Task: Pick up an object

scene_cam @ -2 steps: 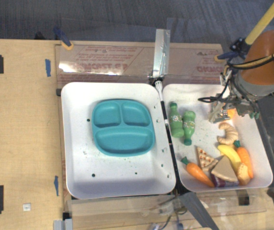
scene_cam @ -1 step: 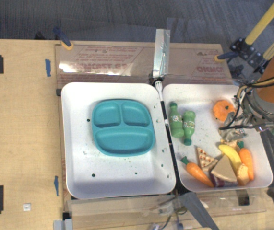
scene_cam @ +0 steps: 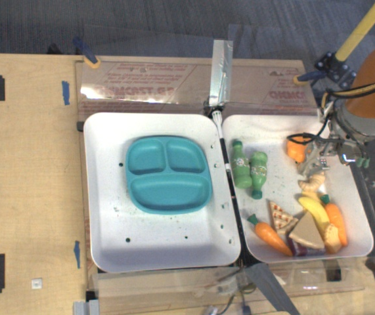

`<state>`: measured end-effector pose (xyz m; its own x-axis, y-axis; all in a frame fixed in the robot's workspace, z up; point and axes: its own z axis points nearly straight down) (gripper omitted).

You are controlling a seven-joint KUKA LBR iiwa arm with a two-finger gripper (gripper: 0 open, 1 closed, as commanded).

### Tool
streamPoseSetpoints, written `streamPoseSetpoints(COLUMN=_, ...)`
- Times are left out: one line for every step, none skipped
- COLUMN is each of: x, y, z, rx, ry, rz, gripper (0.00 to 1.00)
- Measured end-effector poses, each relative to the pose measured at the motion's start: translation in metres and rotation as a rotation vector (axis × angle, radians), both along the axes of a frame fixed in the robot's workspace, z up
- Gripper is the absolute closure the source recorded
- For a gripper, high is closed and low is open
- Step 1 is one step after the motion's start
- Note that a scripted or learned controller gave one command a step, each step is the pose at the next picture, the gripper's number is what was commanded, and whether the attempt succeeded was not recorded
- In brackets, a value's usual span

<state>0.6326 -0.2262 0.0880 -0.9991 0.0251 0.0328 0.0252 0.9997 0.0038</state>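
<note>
On the left we see the table [scene_cam: 23, 176], then the left bin [scene_cam: 102, 241] with a teal divided plate [scene_cam: 169, 174] lying flat in its middle. In the right bin [scene_cam: 272, 126], two green bottles [scene_cam: 249, 169] lie side by side near the left wall. Toward the front lie a carrot [scene_cam: 270, 237], a waffle-patterned wedge [scene_cam: 281, 216], a banana [scene_cam: 314, 210] and a second carrot [scene_cam: 335, 216] (all crowded together, some touching). An orange piece [scene_cam: 296, 151] lies near the back. The gripper [scene_cam: 318, 161] hangs just right of it, above the bin; how the jaws stand we cannot tell.
</note>
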Motion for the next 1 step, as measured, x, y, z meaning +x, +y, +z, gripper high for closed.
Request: streamPoseSetpoints(x=-0.0154, y=0.0032, z=0.0005, rx=-0.010, ry=-0.019, rz=-0.435, gripper=1.00)
